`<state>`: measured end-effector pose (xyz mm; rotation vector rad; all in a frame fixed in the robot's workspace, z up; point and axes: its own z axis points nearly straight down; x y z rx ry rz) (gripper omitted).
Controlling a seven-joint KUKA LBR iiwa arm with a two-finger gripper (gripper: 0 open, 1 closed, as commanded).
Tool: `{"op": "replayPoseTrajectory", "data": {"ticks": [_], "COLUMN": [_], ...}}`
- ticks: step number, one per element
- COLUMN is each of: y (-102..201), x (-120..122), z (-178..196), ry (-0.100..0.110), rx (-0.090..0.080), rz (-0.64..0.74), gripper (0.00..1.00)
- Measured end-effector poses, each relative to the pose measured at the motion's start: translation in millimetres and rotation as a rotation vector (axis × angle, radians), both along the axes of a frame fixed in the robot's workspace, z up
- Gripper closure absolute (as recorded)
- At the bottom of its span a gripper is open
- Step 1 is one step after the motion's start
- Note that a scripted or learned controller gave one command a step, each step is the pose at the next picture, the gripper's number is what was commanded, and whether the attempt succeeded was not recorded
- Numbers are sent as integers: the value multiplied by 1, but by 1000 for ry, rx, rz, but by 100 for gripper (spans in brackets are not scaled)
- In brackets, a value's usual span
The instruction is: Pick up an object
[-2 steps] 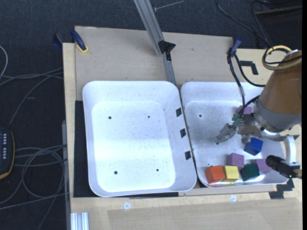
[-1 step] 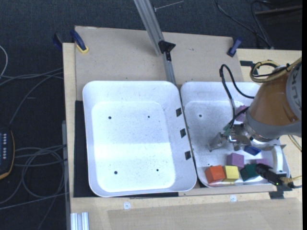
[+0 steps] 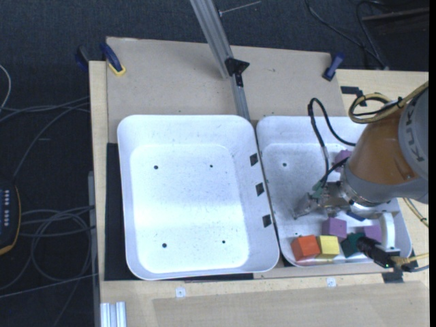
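Note:
My gripper (image 3: pixel 312 205) hangs low in the right bin (image 3: pixel 289 148), pointing left over its bare floor. Several small blocks lie near the bin's front edge: an orange block (image 3: pixel 306 246), a yellow block (image 3: pixel 329 245), a purple block (image 3: pixel 336 225) and a dark green block (image 3: pixel 352 244). The gripper is just above and left of the purple block, apart from the orange one. A pink-purple piece (image 3: pixel 340 159) peeks out behind the arm. The arm's orange band (image 3: pixel 381 159) hides the bin's right side.
The left bin (image 3: pixel 184 196) sits beside the right one, with black clips along the shared rim. A metal pole (image 3: pixel 218 39) slants over the back of the bench. Black cables (image 3: pixel 320 125) loop over the right bin's back.

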<state>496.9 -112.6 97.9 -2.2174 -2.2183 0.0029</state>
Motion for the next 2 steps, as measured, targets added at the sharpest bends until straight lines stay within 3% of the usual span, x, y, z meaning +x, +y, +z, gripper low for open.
{"op": "replayPoseTrajectory", "data": {"ticks": [1,2], "y": [0,7], "x": [1,-5], "z": [12,64], "ry": [-6,-11], "rx": [0,-3], "rz": [1,2], "gripper": [100,100]}}
